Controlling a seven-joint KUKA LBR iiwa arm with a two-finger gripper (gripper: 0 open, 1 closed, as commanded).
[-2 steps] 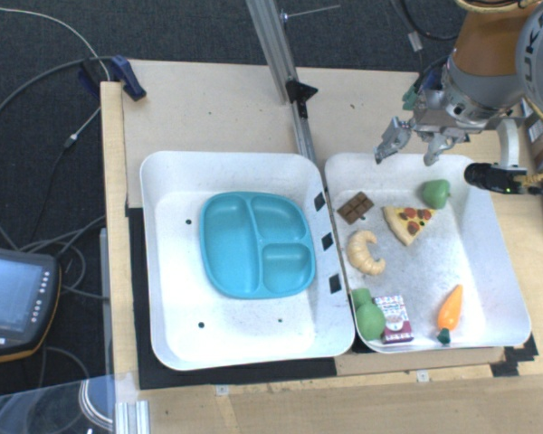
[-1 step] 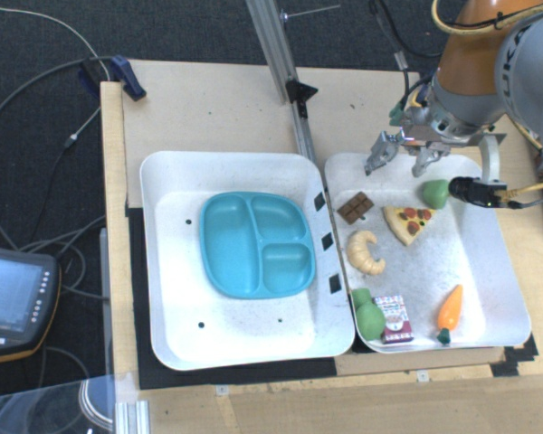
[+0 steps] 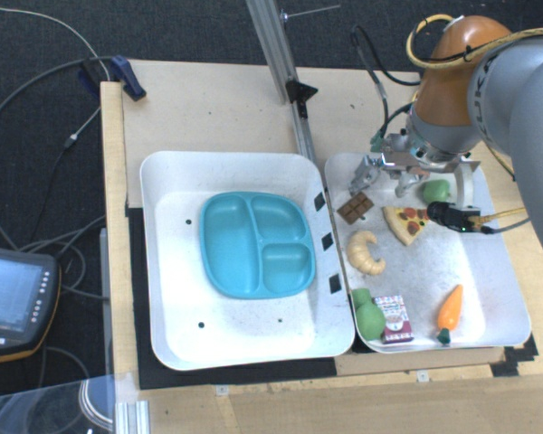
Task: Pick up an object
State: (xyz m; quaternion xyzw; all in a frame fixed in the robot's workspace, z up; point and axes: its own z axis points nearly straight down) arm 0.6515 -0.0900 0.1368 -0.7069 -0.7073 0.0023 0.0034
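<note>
While my gripper (image 3: 386, 172) hangs over the far edge of the right bin (image 3: 489, 269), I cannot tell how it stands. Nearest it lie a green piece (image 3: 435, 190), a pizza slice (image 3: 404, 223) and a brown chocolate bar (image 3: 355, 209). A croissant (image 3: 366, 252) sits mid-bin; a carrot (image 3: 449, 310) lies toward the near right corner.

teal tray (image 3: 256, 257) | white bins (image 3: 163, 242) | orange carrot (image 3: 450, 307) | green pear (image 3: 368, 316) | brown chocolate (image 3: 355, 209) | tan croissant (image 3: 366, 252)
</note>
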